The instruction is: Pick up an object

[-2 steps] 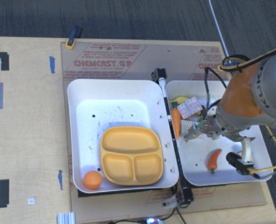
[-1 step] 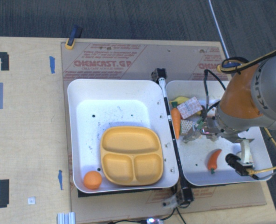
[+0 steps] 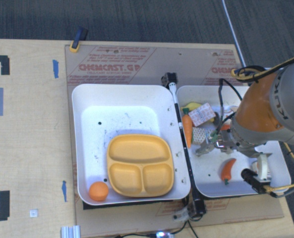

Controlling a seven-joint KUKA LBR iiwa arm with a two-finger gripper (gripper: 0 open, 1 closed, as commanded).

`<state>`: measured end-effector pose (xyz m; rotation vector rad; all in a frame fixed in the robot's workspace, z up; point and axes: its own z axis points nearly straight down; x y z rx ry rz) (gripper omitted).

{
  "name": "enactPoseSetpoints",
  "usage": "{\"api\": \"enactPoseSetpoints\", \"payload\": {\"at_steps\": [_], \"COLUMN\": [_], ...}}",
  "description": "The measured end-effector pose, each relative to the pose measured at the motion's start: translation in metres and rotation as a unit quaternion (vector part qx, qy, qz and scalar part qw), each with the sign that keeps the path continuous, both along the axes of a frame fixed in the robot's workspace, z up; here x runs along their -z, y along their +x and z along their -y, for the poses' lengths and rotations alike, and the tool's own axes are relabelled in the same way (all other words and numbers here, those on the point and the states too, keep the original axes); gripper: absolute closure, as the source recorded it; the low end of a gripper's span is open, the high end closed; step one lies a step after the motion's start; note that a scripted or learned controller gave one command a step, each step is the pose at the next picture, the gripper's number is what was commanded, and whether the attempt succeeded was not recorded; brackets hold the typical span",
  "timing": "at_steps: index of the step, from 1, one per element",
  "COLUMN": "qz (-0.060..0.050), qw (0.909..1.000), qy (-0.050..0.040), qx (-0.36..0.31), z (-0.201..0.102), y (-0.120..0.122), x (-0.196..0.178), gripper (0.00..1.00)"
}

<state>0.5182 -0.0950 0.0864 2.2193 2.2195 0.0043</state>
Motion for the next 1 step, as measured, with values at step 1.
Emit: {"api": "enactPoseSetpoints", "payload": {"at_steps": [1], "qz": [0.002], "qw": [1.0], "qy": [-0.0007], "qx": [0.0], "z": [0.0003], "y": [0.001], "x": [-0.0106], "gripper": [1.0]}}
